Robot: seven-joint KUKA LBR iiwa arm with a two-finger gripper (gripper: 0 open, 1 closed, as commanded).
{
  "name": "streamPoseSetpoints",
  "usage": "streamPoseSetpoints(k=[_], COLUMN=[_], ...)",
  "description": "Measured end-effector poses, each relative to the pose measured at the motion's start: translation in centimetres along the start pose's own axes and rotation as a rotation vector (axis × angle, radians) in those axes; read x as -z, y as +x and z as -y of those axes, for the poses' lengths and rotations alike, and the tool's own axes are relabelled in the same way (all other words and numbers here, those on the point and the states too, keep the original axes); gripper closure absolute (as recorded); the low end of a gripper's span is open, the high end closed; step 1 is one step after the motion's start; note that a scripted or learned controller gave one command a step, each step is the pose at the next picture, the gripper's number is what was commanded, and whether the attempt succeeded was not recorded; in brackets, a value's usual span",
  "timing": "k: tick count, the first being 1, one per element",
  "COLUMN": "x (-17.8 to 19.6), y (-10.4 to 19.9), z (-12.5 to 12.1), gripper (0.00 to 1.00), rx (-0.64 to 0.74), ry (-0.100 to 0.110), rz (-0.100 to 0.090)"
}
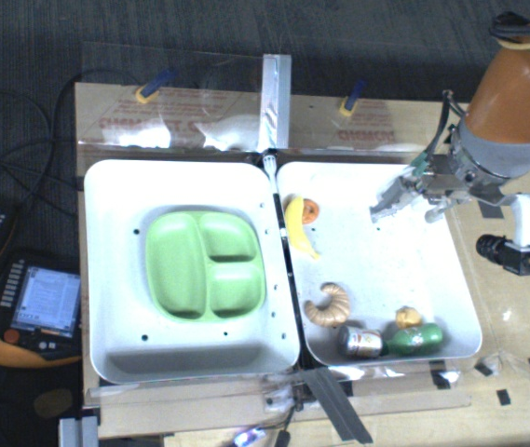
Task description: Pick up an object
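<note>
**Hand parked over the top right of the right bin, everything grabbable is down and to the left**

So here's the layout. The hand (412, 196) hangs over the upper right part of the right bin (432, 277), and as far as I can make out the two fingers are spread apart with nothing between them. It's a bit small and blurry up there, so take that with a grain of salt.

The things to pick are all in that same bin. Nearest is the banana (296, 225), lying against the left wall with its long axis running roughly top to bottom in the picture, and a small orange thing (310, 211) is touching it on the right. From the hand, that's off to the left and slightly lower.

The rest is bunched along the bottom edge: a croissant (329, 304), a little metal can (363, 342) just below it, a green vegetable (414, 338) beside the can, and a small yellow-brown object (408, 318) sitting right on top of the green one. All of that is well apart from the hand.

The left bin (115, 277) only matters as scenery, it's got a green divided tray (207, 264) in it.

My guess: the banana is the easy target, but the fingers would need to close across its short side, and the bin wall right beside it could get in the way.
</note>
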State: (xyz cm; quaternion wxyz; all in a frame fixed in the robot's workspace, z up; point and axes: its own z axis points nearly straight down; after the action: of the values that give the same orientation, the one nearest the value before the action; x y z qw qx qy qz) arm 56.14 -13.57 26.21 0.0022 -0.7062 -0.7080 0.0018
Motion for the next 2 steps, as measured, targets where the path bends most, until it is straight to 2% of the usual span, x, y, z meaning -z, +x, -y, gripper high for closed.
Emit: streamPoseSetpoints(k=[1,2], x=[-12.2,-14.5], y=[0.3,3.8], z=[-3.8,-10.7], gripper=[0.00,0.00], rx=[-0.187,0.215], ry=[0.002,0.000], rz=[0.000,0.002])
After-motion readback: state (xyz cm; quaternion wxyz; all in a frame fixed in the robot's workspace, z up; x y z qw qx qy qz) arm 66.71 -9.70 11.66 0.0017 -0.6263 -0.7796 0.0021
